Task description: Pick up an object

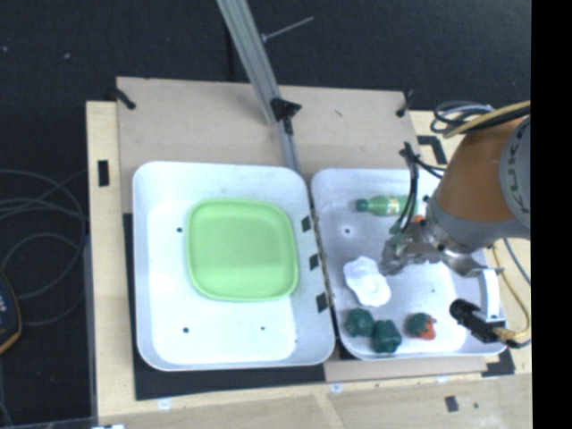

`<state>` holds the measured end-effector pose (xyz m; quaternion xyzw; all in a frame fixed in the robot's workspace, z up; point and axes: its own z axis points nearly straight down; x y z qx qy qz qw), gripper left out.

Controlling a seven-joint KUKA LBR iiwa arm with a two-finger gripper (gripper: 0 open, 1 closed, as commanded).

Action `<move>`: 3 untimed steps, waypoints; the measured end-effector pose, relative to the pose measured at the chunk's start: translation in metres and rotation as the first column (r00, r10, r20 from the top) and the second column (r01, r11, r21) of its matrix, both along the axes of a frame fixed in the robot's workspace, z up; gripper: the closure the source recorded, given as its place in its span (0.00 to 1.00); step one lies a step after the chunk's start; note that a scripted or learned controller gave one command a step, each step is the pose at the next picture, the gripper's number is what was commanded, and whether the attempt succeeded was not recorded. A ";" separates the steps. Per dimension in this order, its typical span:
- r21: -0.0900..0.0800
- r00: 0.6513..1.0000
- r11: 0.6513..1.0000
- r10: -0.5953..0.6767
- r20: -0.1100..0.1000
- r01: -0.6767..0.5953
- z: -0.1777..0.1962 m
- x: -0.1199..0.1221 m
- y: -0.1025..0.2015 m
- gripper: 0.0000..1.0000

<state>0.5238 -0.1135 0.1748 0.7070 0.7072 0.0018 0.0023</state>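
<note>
The right bin (335, 195) holds a small green bottle (382, 206) lying near its far wall, a white crumpled object (367, 281) in the middle, two dark green blocks (374, 330) near the front wall and a red and green piece (422, 326) to their right. My gripper (393, 259) hangs low over the right bin, just right of and above the white object. The grey wrist and orange band (474, 181) rise behind it.
The left bin (156, 329) carries a light green square plate (242, 249). A grey metal pole (255, 56) slants up from between the bins. Cables (496, 307) and a black fitting (471, 319) sit at the right bin's right edge.
</note>
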 end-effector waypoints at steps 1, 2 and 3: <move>0.000 1.000 1.000 0.000 -0.001 0.000 0.046 0.001 0.000 1.00; 0.001 1.000 1.000 0.003 -0.005 -0.003 0.045 0.027 0.038 1.00; 0.001 1.000 1.000 0.003 -0.004 -0.003 0.060 0.050 0.081 1.00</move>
